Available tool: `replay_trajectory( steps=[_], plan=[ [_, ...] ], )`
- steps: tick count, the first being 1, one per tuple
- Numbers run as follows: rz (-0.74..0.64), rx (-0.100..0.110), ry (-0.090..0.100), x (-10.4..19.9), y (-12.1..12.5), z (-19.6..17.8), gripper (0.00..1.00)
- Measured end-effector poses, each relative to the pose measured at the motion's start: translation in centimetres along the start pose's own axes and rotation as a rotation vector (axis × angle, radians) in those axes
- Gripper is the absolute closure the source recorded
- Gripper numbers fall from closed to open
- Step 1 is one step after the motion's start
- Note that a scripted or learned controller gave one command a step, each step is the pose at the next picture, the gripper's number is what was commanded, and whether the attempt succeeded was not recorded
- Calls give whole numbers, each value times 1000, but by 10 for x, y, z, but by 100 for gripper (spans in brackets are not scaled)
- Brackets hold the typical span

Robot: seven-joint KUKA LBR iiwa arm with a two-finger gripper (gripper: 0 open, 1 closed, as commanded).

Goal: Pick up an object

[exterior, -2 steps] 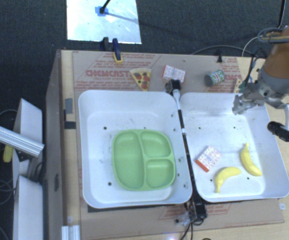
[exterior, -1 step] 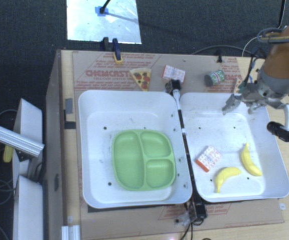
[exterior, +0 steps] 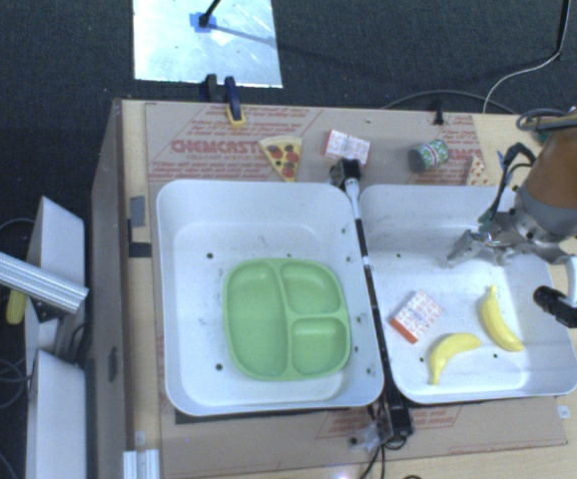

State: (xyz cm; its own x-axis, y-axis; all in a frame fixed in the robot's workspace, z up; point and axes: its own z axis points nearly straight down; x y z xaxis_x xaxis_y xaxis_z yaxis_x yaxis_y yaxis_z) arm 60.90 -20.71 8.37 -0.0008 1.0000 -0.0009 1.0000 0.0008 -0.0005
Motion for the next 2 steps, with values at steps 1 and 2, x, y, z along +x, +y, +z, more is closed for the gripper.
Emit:
replay_trajectory(
  steps=[1, 2],
  plan=[
    [0, -2, 0, 1, -36, -1, 0],
    [0, -1, 0, 1, -74, 0, 0]
  ],
)
